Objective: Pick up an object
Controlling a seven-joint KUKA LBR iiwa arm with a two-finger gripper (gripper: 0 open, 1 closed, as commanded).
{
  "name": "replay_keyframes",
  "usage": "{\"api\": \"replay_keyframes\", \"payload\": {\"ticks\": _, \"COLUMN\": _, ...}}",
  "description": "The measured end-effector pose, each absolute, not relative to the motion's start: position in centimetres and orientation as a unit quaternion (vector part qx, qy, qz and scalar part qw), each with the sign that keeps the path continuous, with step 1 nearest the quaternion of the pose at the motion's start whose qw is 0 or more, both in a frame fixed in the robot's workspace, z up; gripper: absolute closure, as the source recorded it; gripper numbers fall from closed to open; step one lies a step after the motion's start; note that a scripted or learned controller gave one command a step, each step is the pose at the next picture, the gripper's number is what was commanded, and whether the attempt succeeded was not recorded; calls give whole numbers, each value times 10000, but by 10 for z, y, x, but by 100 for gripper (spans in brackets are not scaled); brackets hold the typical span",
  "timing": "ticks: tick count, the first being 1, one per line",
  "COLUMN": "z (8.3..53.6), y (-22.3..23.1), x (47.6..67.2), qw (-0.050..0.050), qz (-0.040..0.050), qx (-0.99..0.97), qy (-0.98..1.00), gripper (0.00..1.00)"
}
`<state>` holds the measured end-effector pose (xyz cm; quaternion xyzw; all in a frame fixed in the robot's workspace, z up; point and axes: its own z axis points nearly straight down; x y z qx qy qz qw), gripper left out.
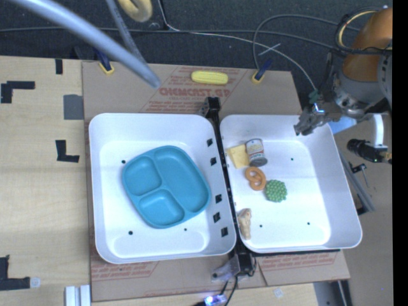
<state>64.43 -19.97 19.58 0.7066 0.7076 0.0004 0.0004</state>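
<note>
The right bin [319, 190] holds a small tin can [255, 150], a yellow cheese wedge [238, 155], an orange pretzel [256, 178], a green broccoli-like lump [275, 190] and a tan piece [244, 222] near its front left corner. My gripper [308, 122] hangs over the bin's back right edge, well to the right of the can and apart from all the objects. Nothing shows between its fingers.
The left bin [108, 190] holds a blue divided plate [166, 185]. A yellow banana-shaped object [209, 77] lies on the cardboard behind the bins. A black divider [220, 171] runs between the bins. Cables loop above the right bin.
</note>
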Motion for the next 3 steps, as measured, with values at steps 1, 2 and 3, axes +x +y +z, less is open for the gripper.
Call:
{"api": "replay_keyframes", "payload": {"ticks": 1, "z": 235, "y": -199, "x": 645, "qw": 15, "qz": 8, "qx": 7066, "qy": 7076, "gripper": 100}}
{"api": "replay_keyframes", "payload": {"ticks": 2, "z": 243, "y": -149, "x": 626, "qw": -10, "qz": 0, "qx": 7057, "qy": 7086, "gripper": 100}}
{"api": "replay_keyframes", "payload": {"ticks": 3, "z": 250, "y": -98, "x": 613, "qw": -9, "qz": 0, "qx": 7053, "qy": 7089, "gripper": 100}}
